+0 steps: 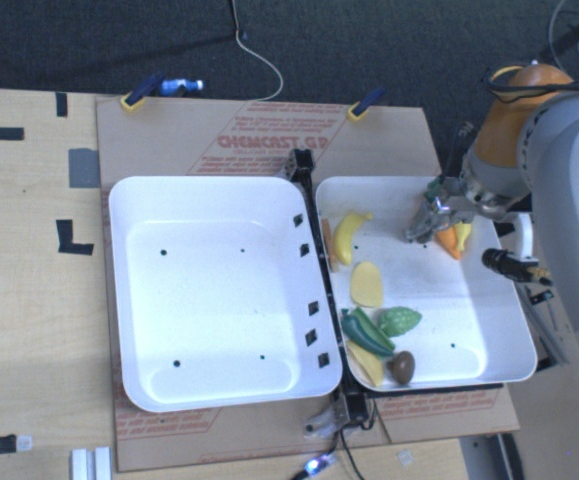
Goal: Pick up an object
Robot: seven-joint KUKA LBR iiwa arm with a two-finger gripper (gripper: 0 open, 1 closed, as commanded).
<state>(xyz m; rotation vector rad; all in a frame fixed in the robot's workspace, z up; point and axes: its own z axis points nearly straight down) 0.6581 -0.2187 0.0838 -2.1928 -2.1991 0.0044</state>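
Orange-and-yellow toy (456, 238) lies at the upper right of the right bin (489, 363), touching the gripper (431, 224); whether its jaws are apart cannot be told

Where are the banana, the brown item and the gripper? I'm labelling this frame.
banana (348, 236), camera view, middle of its curved body.
brown item (401, 367), camera view, centre of its rounded top.
gripper (427, 230), camera view, its tip above the right bin.

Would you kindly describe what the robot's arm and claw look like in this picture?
The arm is bulky and rounded, light grey, with an orange band above the wrist. Dark cables loop over its top. The claw is small, metallic grey and dark, with thin fingers.
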